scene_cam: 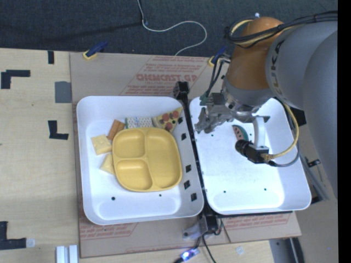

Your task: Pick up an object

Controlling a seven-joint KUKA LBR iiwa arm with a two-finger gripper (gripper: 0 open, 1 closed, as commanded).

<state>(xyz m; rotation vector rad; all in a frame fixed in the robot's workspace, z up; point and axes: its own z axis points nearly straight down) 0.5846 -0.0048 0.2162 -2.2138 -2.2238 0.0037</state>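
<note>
Camera view looks down on cardboard point(159, 75) printed with red lettering, upside down and too blurred to read. On it sit two white bins. The left bin point(90, 201) holds a yellow divided tray point(147, 159), with crackers point(102, 144) and small packets point(164, 119) wedged along its upper and left sides. The right bin point(274, 199) has bare floor across its lower half. The gripper point(207, 124) hangs over the right bin's upper left corner, near the divider; whether it is open I cannot tell. Dark carpet point(66, 10) lies beyond, crossed by a white cable point(164, 27).
</note>
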